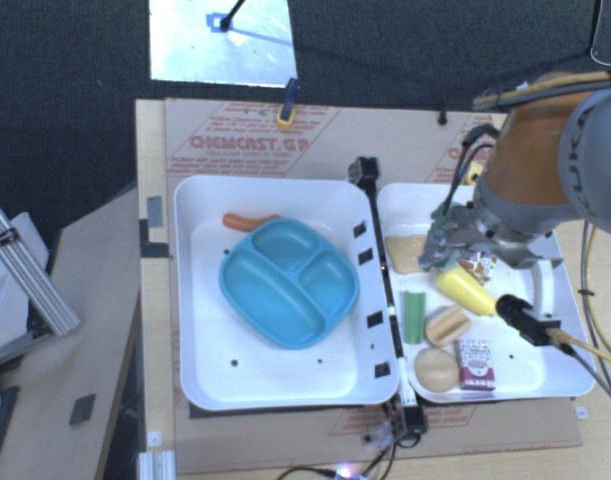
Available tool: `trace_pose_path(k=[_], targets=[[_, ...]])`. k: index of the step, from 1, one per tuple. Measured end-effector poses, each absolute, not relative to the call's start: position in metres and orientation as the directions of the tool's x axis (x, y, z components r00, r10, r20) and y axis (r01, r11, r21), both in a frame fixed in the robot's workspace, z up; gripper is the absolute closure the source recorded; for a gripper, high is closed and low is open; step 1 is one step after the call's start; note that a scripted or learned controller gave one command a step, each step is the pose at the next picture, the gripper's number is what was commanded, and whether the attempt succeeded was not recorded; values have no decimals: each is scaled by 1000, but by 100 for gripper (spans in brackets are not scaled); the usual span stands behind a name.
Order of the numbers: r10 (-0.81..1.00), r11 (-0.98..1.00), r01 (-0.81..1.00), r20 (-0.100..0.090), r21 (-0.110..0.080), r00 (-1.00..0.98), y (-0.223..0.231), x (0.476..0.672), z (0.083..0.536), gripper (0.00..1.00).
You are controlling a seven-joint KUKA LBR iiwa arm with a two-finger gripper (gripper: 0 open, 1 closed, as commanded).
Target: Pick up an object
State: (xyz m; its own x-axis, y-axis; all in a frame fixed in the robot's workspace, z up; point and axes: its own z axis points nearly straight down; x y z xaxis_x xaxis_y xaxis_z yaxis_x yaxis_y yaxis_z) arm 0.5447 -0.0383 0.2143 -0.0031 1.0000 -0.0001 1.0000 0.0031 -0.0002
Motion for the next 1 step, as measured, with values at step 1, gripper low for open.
trace_pose_path(k=[1], targets=[[1000,5,1000,0,3,-5,-28,553,229,100]])
